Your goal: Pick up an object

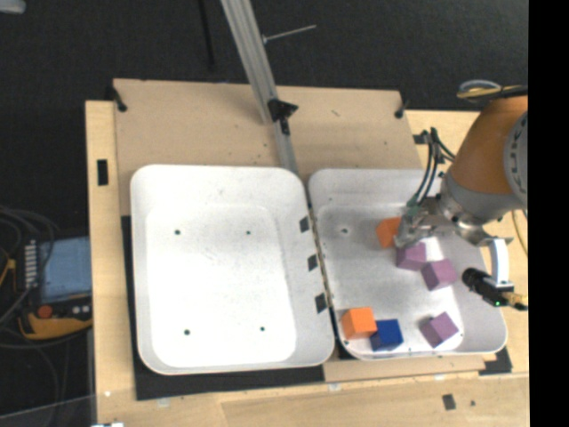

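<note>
Task status: approach stage, no lift confirmed. The arm reaches over the right bin, and the claw is low inside it. An orange block lies just left of the claw, touching or nearly so; a purple block lies directly below it. Whether the claw is released or clenched cannot be told. No object is visibly held. Nearer the right bin's front wall lie another orange block, a blue block and a purple block. Grasp and lift remain.
</note>
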You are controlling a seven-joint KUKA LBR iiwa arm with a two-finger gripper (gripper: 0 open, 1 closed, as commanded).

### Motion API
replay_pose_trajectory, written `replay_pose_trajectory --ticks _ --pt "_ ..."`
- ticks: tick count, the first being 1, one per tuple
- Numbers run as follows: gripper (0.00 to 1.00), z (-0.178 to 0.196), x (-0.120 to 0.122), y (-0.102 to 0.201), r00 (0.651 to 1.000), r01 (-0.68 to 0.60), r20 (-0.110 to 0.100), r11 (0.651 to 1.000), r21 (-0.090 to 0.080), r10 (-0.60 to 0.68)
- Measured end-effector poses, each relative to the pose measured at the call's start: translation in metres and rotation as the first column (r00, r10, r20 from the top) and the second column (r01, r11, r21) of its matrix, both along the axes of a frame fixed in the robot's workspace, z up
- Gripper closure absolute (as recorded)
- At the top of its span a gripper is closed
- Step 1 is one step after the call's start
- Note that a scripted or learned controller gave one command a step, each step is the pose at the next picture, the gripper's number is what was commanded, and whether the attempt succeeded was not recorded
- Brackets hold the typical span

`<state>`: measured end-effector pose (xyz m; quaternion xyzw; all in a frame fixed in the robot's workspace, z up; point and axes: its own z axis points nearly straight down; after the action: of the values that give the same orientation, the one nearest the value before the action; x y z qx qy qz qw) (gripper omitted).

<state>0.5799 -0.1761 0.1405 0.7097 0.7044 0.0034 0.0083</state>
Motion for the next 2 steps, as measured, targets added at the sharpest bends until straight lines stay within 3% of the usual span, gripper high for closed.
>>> replay_pose_trajectory --ticks 2 --pt "1.0 0.093 -0.008 -0.004 1.0 -0.01 -0.01 1.0 0.005 0.01"
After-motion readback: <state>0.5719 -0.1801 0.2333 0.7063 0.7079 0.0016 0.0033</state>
